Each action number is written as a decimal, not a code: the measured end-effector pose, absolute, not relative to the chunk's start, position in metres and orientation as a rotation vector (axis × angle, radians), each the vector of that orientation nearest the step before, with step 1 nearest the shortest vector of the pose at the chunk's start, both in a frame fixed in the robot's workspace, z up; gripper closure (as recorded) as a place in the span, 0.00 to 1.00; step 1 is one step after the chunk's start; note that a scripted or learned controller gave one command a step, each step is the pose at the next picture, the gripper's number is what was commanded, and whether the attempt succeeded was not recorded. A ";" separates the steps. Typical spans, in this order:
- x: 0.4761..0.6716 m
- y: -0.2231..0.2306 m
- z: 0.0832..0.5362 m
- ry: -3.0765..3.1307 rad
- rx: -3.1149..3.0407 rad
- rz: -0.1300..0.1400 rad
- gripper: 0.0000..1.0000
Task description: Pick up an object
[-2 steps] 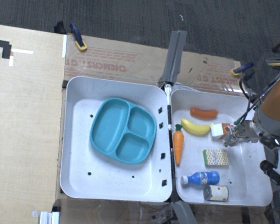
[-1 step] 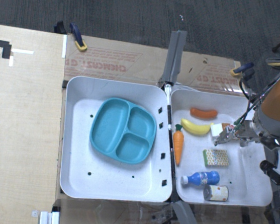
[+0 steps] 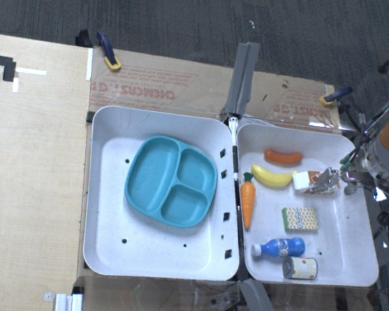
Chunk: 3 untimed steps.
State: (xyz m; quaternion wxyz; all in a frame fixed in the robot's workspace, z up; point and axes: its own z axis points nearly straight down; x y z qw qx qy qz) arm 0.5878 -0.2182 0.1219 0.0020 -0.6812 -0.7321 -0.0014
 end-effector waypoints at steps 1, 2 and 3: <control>0.648 -0.214 0.095 -2.278 -2.139 -0.002 0.00; 0.646 -0.215 0.103 -2.278 -2.132 0.010 1.00; 0.660 -0.173 0.220 -2.287 -2.159 0.000 1.00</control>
